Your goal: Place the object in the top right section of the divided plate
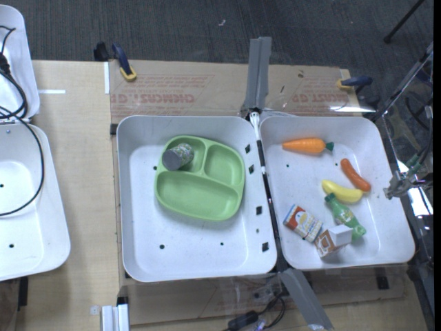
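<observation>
A green divided plate [201, 179] lies in the left white bin [138, 205]. A grey can [178, 156] lies in the plate's top left section. The top right section [224, 163] and the large lower section hold nothing. In the right white bin [386, 150] lie an orange carrot [304, 145], a red-orange sausage [355, 175], a yellow banana [342, 192], a green bottle [344, 217], a juice carton [303, 223] and a small box [333, 241].
A grey divider post [258, 74] stands behind the seam between the two bins. Thin metal rods and cables [408, 174] crowd the right bin's right rim. Another white tray [27, 205] with a black cable sits at the far left.
</observation>
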You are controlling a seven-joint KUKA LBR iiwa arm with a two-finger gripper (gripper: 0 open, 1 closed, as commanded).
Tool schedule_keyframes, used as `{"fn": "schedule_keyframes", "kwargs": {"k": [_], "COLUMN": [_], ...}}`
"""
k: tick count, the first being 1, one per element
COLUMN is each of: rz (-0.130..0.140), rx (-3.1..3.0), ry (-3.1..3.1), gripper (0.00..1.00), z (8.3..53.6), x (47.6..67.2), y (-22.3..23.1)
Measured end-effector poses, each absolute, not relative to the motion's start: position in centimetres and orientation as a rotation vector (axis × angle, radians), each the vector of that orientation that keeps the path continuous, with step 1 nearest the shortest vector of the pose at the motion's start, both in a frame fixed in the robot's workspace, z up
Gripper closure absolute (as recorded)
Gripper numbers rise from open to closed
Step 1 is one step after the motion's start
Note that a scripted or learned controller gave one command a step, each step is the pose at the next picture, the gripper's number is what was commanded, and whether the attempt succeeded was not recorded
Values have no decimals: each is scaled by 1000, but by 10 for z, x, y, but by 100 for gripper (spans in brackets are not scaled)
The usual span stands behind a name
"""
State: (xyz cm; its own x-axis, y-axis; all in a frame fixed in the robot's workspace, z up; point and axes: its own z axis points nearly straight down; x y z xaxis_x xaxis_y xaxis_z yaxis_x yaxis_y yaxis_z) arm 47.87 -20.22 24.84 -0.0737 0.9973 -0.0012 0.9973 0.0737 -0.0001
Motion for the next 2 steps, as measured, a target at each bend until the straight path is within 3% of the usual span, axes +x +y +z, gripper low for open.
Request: {"fn": "schedule_keyframes", "kwargs": {"k": [1, 2], "rz": [-3, -3], "rx": [2147, 2099], "ry": [2292, 2337], "gripper": [100, 100], "z": [287, 286], "x": [574, 525], "y": [-222, -223]}}
